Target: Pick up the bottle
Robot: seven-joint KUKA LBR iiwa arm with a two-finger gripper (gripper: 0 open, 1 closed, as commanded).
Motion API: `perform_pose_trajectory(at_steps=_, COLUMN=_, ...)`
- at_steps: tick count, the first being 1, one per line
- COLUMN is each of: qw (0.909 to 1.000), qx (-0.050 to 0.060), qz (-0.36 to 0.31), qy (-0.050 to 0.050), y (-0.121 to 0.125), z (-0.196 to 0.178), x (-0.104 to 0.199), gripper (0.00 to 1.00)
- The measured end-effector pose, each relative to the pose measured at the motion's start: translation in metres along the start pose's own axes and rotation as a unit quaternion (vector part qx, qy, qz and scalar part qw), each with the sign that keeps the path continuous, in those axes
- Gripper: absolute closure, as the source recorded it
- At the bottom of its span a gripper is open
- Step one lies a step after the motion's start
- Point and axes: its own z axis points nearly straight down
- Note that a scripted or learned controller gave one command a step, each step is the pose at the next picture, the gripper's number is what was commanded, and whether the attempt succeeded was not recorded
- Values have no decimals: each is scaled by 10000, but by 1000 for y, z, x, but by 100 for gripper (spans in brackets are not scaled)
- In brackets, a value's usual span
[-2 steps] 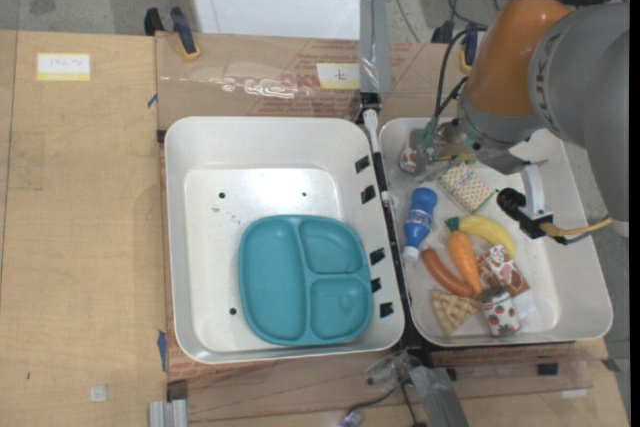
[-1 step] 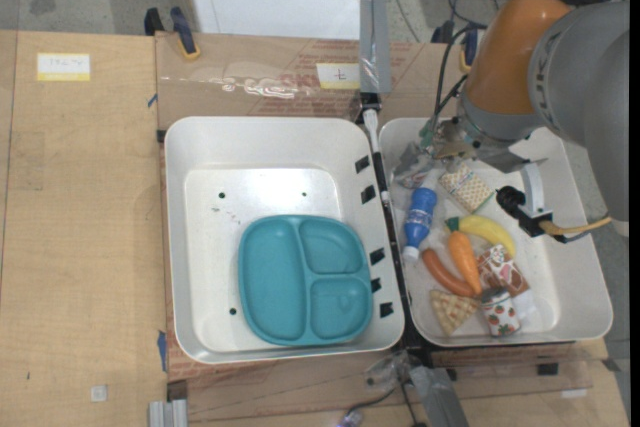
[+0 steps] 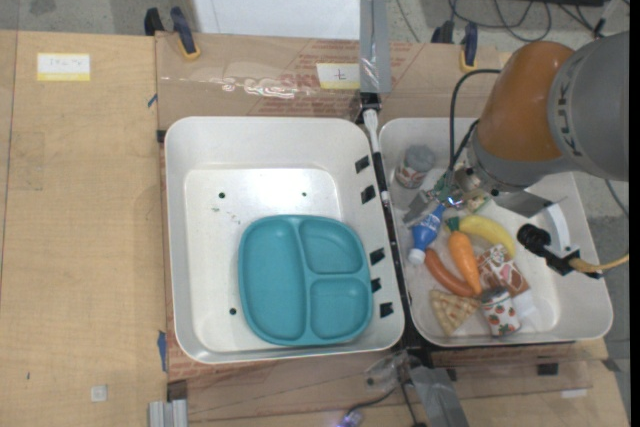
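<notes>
The bottle point(image 3: 427, 229) is small, blue with a white cap, and lies on its side near the left wall of the right bin point(image 3: 590, 315). My gripper point(image 3: 456, 193) hangs below the orange-banded wrist, just above and to the right of the bottle's upper end, close to it. The arm's bulk hides most of the gripper. Nothing is seen lifted off the bin floor.
Around the bottle lie a grey cup point(image 3: 415, 162), a banana point(image 3: 489, 233), a carrot point(image 3: 463, 260), a sausage point(image 3: 447, 275), a pizza slice point(image 3: 452, 310) and a red-and-white can point(image 3: 503, 315). A teal divided plate point(image 3: 303, 280) sits in the left bin point(image 3: 190, 215).
</notes>
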Motion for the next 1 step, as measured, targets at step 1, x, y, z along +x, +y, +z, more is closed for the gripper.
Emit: perform_pose_trajectory(at_steps=1, qw=10000, qx=-18, qz=36, qy=-2, y=-1, z=-11, x=-3, gripper=100)
